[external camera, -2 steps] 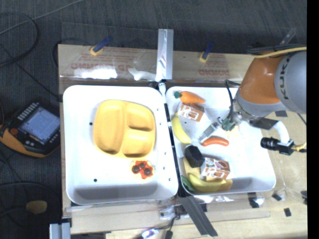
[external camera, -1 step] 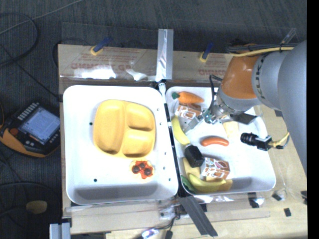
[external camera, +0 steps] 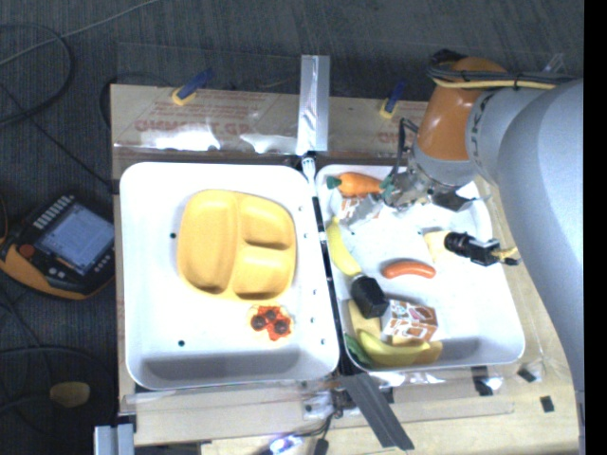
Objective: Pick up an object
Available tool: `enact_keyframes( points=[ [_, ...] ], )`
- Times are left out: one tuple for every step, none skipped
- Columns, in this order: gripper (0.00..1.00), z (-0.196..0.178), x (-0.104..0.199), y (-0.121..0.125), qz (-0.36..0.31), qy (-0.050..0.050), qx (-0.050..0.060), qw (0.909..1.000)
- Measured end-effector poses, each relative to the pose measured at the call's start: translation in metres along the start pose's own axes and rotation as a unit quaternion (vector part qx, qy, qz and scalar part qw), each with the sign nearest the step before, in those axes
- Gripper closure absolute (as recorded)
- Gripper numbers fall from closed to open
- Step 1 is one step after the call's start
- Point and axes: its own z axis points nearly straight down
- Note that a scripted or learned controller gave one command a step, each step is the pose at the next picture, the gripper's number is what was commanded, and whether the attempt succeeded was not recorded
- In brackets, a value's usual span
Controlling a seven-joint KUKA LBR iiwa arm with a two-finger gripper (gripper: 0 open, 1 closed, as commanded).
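Note:
My gripper (external camera: 396, 193) hangs low over the far end of the right bin (external camera: 493, 335), just right of an orange carrot (external camera: 358, 184). A crumpled silvery piece (external camera: 349, 212) lies beside the carrot, close to the gripper's left. A red sausage (external camera: 409, 270) lies in the middle of that bin. Nearer the front are a black round object (external camera: 368, 297), a small printed carton (external camera: 410, 322) and a yellow banana (external camera: 394, 352). Another yellow-green banana (external camera: 340, 248) runs along the bin's left wall. I see nothing clearly held.
The left bin (external camera: 152, 349) holds a yellow divided plate (external camera: 235, 241) and a small cluster of red berries (external camera: 272, 321). The grey arm (external camera: 541, 159) covers the right bin's far right corner. An orange handheld device (external camera: 59, 246) lies on the floor at left.

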Motion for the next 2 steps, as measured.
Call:
enact_keyframes(
  points=[
    [0.00,0.0011,0.0050,0.0050,0.089,0.000,0.020,0.9958],
    [1.00,-0.0059,0.0044,0.0022,0.090,0.000,0.025,0.9956]
  ],
)
